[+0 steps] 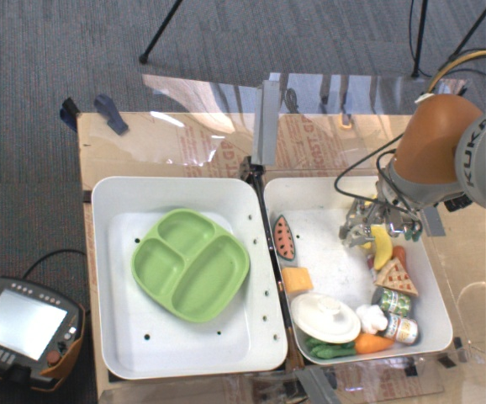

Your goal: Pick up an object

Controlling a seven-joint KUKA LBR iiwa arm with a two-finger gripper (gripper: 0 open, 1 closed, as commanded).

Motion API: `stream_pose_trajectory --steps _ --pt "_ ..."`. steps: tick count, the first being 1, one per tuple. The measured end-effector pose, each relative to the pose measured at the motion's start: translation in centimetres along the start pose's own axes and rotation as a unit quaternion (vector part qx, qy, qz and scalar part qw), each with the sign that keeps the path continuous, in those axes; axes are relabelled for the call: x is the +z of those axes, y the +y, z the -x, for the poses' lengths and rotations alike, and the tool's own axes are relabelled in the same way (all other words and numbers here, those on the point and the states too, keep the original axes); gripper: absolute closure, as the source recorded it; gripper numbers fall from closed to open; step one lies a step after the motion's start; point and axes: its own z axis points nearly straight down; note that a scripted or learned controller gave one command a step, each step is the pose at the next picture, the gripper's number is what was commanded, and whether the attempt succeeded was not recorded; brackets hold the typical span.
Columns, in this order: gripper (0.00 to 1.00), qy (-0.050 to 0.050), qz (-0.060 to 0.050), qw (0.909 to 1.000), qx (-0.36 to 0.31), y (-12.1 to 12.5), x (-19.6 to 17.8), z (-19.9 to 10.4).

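Right bin point(310, 225), upper right: my pincer point(376, 228) is down over the toy banana point(382, 247), which lies just below it. Can't tell its grip state. Grasp step, I'd judge; next needs a clean lift.

Even, bright overhead light. Glare streaks the clear film over the cardboard bench top point(201, 141) behind my bins. Soft shadows rim the left white bin point(113, 225). Focus is mildly soft throughout; small items blur.
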Motion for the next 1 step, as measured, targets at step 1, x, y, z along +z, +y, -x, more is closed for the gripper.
stream_pose_trajectory --steps 1 --pt "0.0 0.001 -0.001 0.9994 0.034 -3.08 -0.01 -3.56"
